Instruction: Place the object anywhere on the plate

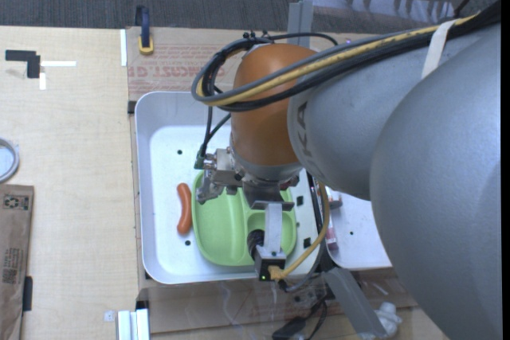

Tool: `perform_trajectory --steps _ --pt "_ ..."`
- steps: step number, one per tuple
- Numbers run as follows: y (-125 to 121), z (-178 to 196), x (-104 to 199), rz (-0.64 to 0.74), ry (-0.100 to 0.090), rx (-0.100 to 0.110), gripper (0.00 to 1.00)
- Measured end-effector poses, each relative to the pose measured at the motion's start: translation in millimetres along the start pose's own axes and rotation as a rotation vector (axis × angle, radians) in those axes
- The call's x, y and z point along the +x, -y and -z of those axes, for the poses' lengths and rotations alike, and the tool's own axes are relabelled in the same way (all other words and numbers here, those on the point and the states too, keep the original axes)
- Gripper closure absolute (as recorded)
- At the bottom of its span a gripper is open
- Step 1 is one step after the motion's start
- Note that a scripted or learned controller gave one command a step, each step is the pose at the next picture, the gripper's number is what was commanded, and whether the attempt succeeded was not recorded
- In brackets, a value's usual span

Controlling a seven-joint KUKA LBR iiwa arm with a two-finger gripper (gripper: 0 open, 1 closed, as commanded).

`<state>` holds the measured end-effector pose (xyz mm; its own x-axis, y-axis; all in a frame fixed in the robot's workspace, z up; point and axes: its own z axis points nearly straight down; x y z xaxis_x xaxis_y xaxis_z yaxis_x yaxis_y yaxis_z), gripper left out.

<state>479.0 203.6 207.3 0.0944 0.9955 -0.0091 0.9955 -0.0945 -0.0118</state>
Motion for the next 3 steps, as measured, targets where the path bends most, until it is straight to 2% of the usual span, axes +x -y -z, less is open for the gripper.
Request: perform_trajectory --steps 1,2,3 --pt "0 0 0 0.0 0.0 0.0 0.0" --pt "-3 -5 -43 0.128 -0.005 -0.006 0.0" --pt "1 -59 2 -0.038 -0.004 -0.004 0.0"
